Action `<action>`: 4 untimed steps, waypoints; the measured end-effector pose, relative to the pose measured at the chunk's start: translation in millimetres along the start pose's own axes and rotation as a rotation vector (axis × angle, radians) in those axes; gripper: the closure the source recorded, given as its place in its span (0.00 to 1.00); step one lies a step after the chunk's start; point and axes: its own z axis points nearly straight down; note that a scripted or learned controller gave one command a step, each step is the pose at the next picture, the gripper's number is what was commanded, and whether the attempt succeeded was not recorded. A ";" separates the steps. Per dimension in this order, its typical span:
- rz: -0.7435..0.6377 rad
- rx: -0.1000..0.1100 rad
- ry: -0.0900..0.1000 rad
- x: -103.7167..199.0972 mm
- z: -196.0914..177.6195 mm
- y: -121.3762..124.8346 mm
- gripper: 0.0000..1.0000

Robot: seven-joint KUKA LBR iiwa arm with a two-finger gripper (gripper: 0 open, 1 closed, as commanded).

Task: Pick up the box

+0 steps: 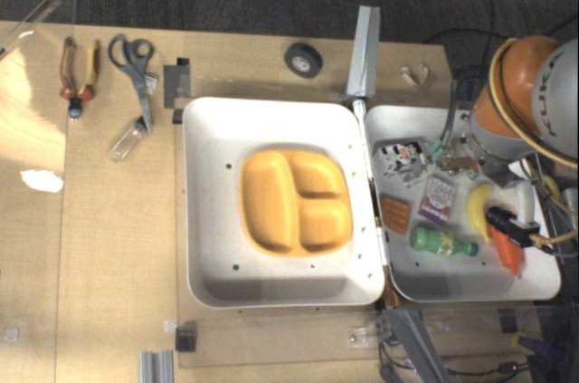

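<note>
Over right bin [543, 286], arm [543, 91] enters from right edge; gripper state cannot be told (wrist clutter hides it). Box [437, 198], small and purple, lies flat near bin centre, just above green bottle [441, 242], beside banana [478, 207]. Step judged: approach, nothing lifted. Next: descend squarely onto box, clearing bottle.

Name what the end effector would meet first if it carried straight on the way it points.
The end effector points down; likely first the purple box at its edge, or the white bin floor beside it. Depth is unclear.

wooden bench [109, 236] bears two white bins [208, 191] (side by side), scissors [136, 69], pliers [77, 73], tape roll [303, 60].
</note>
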 end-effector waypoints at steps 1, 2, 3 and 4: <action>0.012 0.029 0.013 -0.8 22.0 -2.8 0.00; 0.010 0.019 0.009 -1.5 9.1 0.8 1.00; 0.010 0.019 0.009 -1.6 9.2 0.7 0.00; 0.057 0.025 0.010 14.2 18.8 -49.5 0.00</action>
